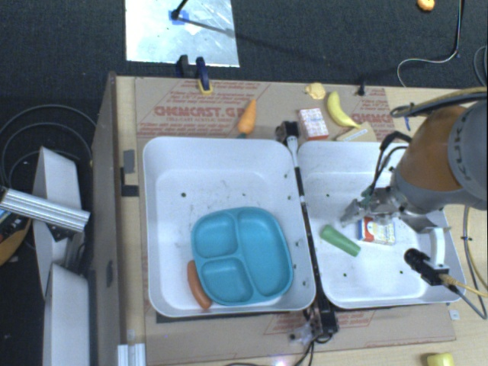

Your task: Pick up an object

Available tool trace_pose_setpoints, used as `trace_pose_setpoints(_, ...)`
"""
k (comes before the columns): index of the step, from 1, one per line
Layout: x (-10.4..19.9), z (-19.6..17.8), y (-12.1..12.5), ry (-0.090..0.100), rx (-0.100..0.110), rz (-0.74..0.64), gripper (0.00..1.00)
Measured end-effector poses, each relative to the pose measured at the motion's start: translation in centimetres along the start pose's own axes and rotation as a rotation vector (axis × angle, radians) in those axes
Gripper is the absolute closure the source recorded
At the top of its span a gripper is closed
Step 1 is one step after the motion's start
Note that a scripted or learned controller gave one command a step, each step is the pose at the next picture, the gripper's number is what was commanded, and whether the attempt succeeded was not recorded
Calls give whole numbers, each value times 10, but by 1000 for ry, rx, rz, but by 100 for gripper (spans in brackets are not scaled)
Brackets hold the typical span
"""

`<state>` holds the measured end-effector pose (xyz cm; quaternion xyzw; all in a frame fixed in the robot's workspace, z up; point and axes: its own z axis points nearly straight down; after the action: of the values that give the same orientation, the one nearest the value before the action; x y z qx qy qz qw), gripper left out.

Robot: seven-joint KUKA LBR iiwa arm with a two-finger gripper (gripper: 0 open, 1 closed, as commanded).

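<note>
In the right bin [335, 166], a small white carton with red and blue print [378, 231] lies flat near the middle. A green cylinder [339, 240] lies just left of it. My gripper [371, 207] hangs low over the carton's upper left edge, on the grey arm with its orange band [427, 147] reaching in from the right. The left bin [175, 166] holds a blue divided plate [241, 255] and an orange sausage [197, 284] by the plate's lower left.
Behind the bins on the cardboard lie a carrot [246, 117], a small printed box [313, 123], a banana [339, 111] and a pale stick [351, 134]. A black divider rail [300, 197] runs between the two bins.
</note>
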<state>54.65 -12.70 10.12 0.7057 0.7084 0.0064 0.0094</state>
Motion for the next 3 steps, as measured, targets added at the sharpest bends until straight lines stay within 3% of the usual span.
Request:
trace_pose_setpoints(1, -26, 18, 66, 2, 15, -1, 0)
trace_pose_setpoints(2, -37, 18, 21, 4, 23, 4, 0)
trace_pose_setpoints(3, 30, 16, 29, 5, 22, -5, 0)
